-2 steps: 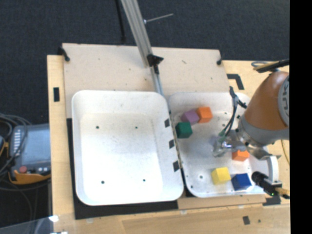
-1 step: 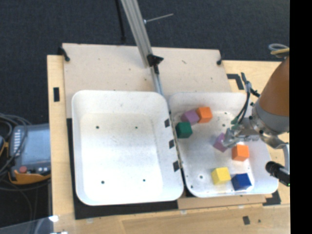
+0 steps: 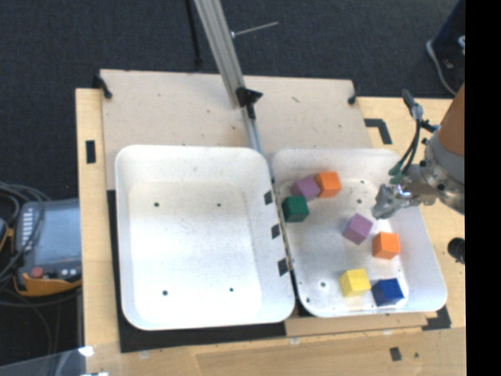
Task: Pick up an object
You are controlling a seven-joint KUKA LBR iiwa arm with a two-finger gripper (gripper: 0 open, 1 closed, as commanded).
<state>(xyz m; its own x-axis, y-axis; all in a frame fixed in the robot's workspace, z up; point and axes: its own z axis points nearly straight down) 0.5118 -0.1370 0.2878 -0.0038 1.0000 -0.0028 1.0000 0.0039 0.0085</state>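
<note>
Blocks lie scattered in the right bin [image 3: 313, 300], none lifted yet. Taking the purple block [image 3: 358, 229] near its middle as the mark: an orange block [image 3: 386, 244] sits just right of it, yellow [image 3: 355, 281] and blue [image 3: 387, 291] ones lie nearer the front rim, and a green [image 3: 295, 208], a second purple [image 3: 306, 186] and a second orange [image 3: 329, 182] cluster off to its left and back. The gripper [image 3: 385, 203] hangs just up-right of the mark, probably lining up a grab; whether it is spread or pinched I cannot tell.
</note>
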